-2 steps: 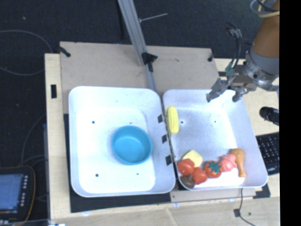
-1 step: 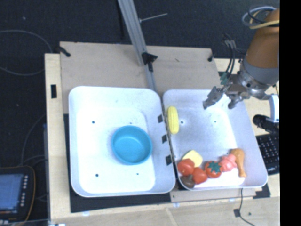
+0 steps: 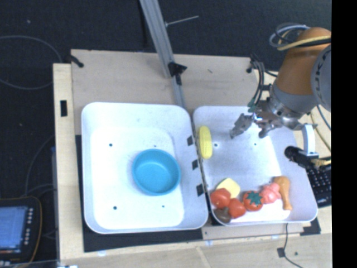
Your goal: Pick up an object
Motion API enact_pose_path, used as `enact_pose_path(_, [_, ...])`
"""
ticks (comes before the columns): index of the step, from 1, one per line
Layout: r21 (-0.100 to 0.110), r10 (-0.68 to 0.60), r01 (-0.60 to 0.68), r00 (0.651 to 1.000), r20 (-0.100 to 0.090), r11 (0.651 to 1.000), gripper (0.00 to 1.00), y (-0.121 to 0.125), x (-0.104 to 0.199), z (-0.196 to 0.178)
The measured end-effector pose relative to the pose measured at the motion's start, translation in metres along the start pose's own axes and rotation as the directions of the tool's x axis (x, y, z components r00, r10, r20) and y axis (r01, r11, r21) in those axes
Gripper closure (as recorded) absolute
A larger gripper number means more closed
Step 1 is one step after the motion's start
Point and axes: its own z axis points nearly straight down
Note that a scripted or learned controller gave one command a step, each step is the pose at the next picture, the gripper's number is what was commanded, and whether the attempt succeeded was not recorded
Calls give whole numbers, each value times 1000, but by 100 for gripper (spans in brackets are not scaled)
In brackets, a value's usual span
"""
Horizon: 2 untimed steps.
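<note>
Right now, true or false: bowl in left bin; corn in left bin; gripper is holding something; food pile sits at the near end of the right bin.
1. The blue bowl sits in the left bin. True.
2. The yellow corn lies in the left bin. False: it lies in the right bin, by its left wall.
3. The gripper holds an object. False: its fingers are spread with nothing between them.
4. The toy food pile sits at the right bin's near end. True.

Open claw (image 3: 251, 127) hangs empty over the right bin (image 3: 234, 152); corn cob (image 3: 205, 142) nearby, blue bowl (image 3: 156, 171) in the left bin (image 3: 111, 121).
</note>
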Motion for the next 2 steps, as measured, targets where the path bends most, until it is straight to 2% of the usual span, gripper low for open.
enact_pose_path(1, [1, 2, -2, 1000, 1, 1000, 0, 0, -8, 63])
enact_pose_path(2, [-11, 4, -4, 1000, -1, 1000, 100, 3, -9, 44])
